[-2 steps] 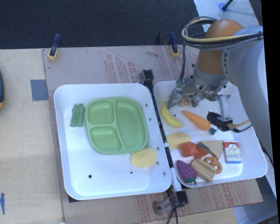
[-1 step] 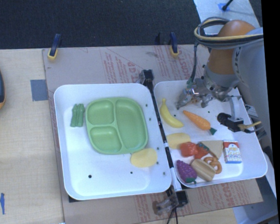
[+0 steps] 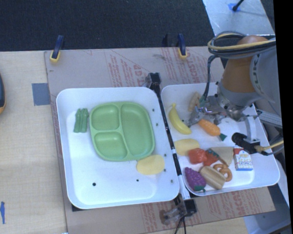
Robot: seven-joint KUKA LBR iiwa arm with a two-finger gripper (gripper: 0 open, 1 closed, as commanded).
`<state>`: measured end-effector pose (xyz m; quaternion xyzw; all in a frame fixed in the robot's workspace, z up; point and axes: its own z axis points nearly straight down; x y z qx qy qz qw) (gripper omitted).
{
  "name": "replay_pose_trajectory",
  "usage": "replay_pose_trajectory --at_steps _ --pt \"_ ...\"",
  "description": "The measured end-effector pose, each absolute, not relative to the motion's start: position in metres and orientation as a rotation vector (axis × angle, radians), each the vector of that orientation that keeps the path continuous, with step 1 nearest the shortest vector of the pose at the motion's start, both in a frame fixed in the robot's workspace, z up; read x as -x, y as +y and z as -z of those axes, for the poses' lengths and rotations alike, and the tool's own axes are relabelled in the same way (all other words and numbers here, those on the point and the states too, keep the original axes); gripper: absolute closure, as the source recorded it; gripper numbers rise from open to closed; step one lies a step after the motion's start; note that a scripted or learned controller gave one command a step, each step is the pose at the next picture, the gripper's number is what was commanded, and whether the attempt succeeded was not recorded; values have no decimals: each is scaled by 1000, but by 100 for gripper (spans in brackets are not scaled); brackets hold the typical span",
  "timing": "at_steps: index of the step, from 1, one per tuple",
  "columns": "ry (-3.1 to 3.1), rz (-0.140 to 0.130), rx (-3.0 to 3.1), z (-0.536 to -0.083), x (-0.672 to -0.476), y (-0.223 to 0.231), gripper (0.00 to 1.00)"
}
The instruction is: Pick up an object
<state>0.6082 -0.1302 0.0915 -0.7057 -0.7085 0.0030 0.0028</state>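
Camera view: tool (image 3: 203, 115) low in right bin (image 3: 262, 180) beside carrot (image 3: 210, 128); cannot tell its state. Center on carrot, avoid banana (image 3: 178, 120), then lift.

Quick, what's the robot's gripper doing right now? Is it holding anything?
Gripper: low over the right bin, beside the carrot; open or closed cannot be told.

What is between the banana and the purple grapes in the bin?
In the camera view, a pale yellow toy piece lies between the banana and the purple grapes, with a red toy just beside that line, in the right bin.
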Motion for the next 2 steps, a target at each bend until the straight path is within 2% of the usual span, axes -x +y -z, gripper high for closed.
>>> replay_pose_trajectory --at_steps 1,2 --pt "-2225 -8 2214 -103 -610 -131 100" --pt "-2235 9 2214 -198 -622 -77 100"
